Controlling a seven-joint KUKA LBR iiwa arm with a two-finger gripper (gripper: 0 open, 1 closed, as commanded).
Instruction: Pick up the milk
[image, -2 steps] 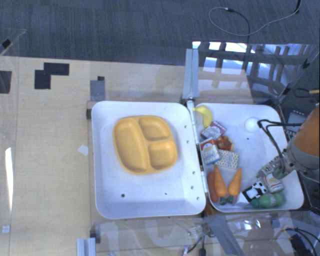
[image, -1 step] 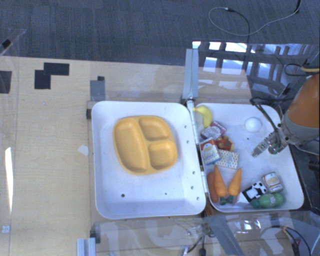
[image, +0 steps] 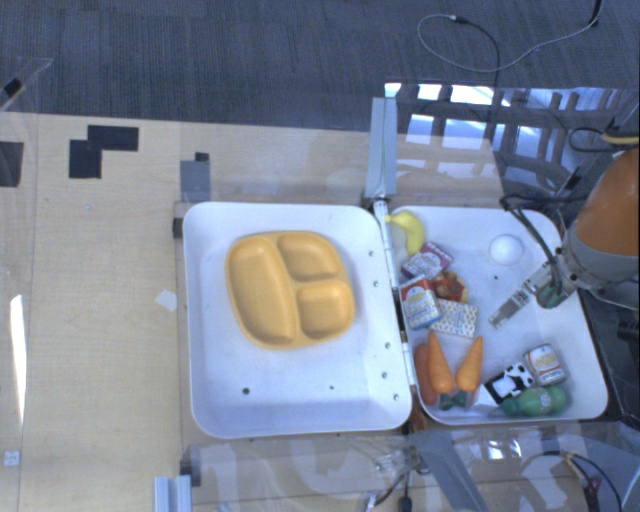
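Note:
The milk (image: 511, 381) is a small black-and-white cow-patterned carton lying near the front right corner of the right bin (image: 585, 330). It sits between a tin can (image: 545, 364) and a green item (image: 537, 402). My gripper (image: 508, 307) hangs over the bare middle right of that bin, pointing left. It is above and a short way behind the milk, not touching it. Nothing shows in its grasp.
The right bin also holds a banana (image: 405, 230), pink packets (image: 428, 262), a strawberry (image: 450, 287), a small carton (image: 420, 306), a cracker (image: 456, 319), two carrots (image: 433, 366) and a white ball (image: 506, 248). A yellow divided tray (image: 290, 288) lies in the left bin (image: 300, 400).

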